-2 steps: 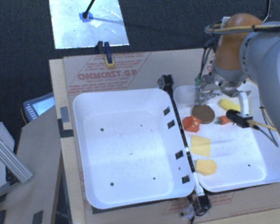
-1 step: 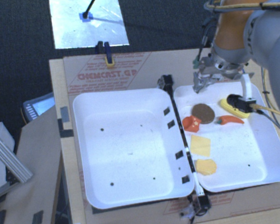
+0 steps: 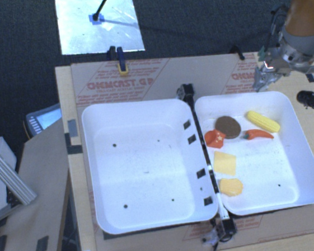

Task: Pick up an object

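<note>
Approach step: the arm hangs above the right bin's far edge, nothing picked yet.

The gripper [image 3: 263, 77] sits just past the right bin [image 3: 304, 178], its opening too small to make out, with nothing visibly in it. Corn cob [image 3: 263, 121], chili pepper [image 3: 258, 135], brown disc [image 3: 227, 126], tomato piece [image 3: 215, 138] and cheese slice [image 3: 225, 163] lie in that bin; next it likely must descend over one.

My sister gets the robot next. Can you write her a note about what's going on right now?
Gripper: up over the right bin's back edge, holding nothing that I can see.
Things: all in the right bin: corn, brown patty, red piece, chili, cheese slice, yellow lump.
Done: nothing picked yet.
Left: go down, grab one thing, lift it.
</note>
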`<action>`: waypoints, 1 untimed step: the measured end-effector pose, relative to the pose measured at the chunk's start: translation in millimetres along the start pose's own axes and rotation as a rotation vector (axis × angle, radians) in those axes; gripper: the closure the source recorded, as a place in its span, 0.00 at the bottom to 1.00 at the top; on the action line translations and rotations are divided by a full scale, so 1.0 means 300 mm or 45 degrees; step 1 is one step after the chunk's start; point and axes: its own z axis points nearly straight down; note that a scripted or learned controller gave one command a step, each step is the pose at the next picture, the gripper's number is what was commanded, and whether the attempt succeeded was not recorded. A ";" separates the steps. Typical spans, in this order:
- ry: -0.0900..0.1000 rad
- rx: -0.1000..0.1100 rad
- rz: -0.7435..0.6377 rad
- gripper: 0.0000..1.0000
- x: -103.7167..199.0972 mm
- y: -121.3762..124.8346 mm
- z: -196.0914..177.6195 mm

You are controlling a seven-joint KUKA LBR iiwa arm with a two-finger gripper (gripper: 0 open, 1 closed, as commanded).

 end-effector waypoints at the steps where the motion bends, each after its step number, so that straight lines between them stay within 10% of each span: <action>1: 0.001 0.006 0.000 1.00 -0.217 -0.003 0.040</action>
